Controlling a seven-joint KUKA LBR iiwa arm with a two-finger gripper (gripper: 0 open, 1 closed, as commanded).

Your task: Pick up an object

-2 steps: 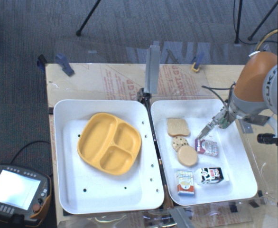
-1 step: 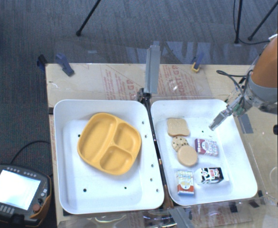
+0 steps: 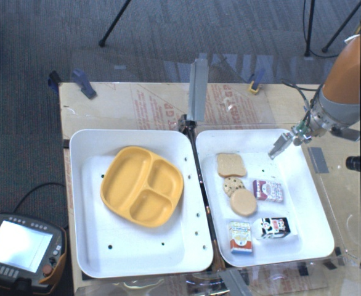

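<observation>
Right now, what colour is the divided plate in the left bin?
Yellow-orange all over, no pattern. The plate shows best in the camera view.

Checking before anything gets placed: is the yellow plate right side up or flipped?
Right side up: the yellow plate in the left bin shows its three hollow compartments facing the camera.

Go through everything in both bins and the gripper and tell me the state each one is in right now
Yellow divided plate: right side up in the left bin, compartments bare.
Toast slice: flat in the right bin.
Chip cookie: flat, partly under the round cracker.
Round cracker: flat, overlapping the cookie.
Purple carton: lying on its side.
Black-and-white carton: lying down.
Orange carton: lying face up.
Gripper: above the right bin's far side, holding nothing visible.
</observation>
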